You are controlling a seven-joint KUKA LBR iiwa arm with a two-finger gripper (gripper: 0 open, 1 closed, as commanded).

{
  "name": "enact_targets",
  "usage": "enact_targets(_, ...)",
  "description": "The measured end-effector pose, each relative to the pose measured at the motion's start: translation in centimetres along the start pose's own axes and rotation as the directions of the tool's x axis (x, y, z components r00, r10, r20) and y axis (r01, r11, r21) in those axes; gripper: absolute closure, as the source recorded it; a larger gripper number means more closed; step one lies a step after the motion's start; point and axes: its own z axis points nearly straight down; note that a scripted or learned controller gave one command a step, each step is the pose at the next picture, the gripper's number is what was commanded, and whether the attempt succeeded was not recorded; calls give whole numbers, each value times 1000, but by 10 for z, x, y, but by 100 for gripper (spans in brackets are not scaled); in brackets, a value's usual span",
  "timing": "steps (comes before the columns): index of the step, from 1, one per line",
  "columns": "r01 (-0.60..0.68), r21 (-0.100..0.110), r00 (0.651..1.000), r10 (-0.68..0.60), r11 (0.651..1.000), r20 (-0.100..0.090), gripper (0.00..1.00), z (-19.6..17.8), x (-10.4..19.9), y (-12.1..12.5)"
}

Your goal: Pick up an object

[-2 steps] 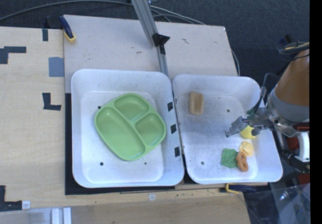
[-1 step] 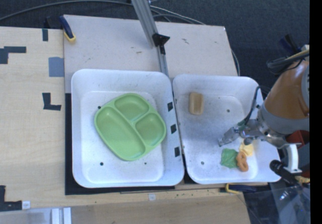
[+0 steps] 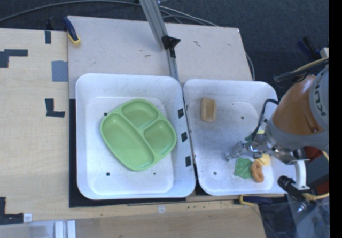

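Camera view is looking down on two white bins, and the right bin [image 3: 231, 88] is serving as the landmark here. At its near right corner a green object [image 3: 243, 168] and an orange object [image 3: 258, 169] are lying touching each other against the wall, probably because loose pieces slide there. The gripper [image 3: 239, 152] is hanging just above and left of the green object, its metal tip over bare bin floor; whether it is released or clenched I cannot tell, and nothing is showing between its parts. Farther back in the right bin, a tan block [image 3: 208, 109] is sitting alone, well apart from the gripper. Left of the right bin, the left bin [image 3: 85, 124] is carrying a green divided plate [image 3: 138, 133]
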Motion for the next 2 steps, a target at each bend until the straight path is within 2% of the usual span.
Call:
enact_targets(1, 1, 1, 1000, -1, 1000, -2, 100, -11, 1, 0)
enact_targets(2, -1, -4, 1000, 1, 1000, 0, 100, -64, -9, 3)
